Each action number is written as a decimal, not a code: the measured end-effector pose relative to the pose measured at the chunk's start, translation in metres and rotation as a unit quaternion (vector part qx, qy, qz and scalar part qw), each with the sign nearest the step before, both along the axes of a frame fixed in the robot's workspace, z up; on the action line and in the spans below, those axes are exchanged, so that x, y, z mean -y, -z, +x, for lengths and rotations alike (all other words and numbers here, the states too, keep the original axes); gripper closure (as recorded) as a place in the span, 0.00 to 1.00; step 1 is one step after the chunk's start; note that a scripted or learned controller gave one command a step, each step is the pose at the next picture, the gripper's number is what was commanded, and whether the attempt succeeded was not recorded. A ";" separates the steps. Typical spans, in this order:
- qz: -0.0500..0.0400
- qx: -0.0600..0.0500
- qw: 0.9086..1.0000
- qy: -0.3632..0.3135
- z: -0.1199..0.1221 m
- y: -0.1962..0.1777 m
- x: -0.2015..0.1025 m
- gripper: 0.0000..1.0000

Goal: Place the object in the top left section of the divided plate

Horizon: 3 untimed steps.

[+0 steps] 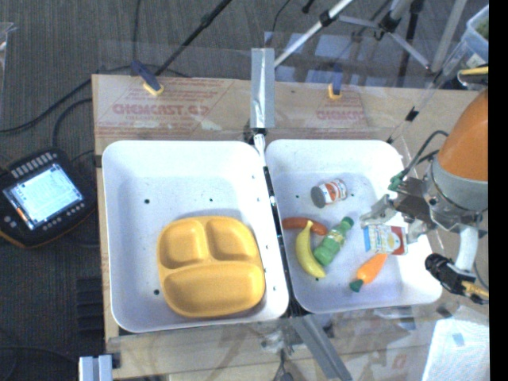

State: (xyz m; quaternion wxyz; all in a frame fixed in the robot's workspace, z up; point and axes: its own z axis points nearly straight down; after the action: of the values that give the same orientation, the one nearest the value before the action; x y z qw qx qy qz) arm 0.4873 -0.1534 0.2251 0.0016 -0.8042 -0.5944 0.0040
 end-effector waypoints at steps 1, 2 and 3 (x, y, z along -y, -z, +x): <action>0.001 0.000 1.000 -0.007 0.007 -0.021 -0.065 1.00; 0.000 -0.001 1.000 -0.011 -0.003 0.001 -0.161 1.00; -0.001 0.000 0.999 -0.035 0.011 -0.027 -0.220 1.00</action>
State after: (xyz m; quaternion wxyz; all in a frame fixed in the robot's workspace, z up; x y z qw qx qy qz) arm 0.4980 0.0663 0.2523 0.0009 -0.7827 -0.6224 0.0045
